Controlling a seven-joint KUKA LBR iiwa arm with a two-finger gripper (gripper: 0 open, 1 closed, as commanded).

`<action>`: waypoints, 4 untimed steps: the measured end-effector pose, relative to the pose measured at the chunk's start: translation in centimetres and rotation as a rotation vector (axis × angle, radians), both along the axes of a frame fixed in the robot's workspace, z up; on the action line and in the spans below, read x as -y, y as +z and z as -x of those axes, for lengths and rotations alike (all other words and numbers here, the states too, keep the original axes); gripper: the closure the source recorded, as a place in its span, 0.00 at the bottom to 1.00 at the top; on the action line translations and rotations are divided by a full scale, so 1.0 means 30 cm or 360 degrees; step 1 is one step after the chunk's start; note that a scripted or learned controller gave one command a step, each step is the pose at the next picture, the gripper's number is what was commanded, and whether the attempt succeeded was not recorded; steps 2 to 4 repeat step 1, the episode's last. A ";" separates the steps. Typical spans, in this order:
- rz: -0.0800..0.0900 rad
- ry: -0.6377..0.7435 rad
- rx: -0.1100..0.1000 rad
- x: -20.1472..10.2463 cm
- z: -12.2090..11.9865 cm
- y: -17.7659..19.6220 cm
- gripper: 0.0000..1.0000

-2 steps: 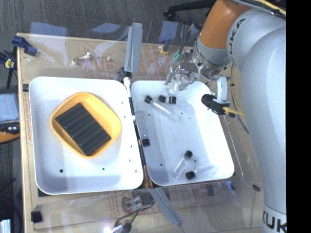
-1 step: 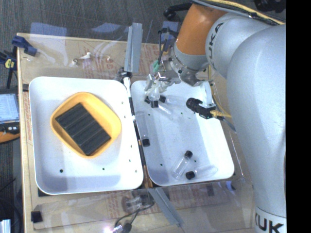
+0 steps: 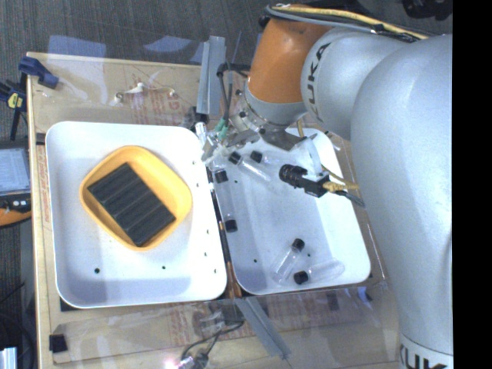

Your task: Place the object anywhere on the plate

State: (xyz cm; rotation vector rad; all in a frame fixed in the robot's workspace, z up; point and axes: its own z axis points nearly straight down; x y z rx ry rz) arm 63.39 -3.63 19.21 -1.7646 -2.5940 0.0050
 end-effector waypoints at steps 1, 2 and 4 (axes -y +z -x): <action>0.0001 -0.0001 0.0001 0.002 0.000 0.001 0.00; 0.0001 -0.0001 0.0001 0.002 0.000 0.001 0.00; 0.0001 -0.0001 0.0001 0.002 0.000 0.001 0.00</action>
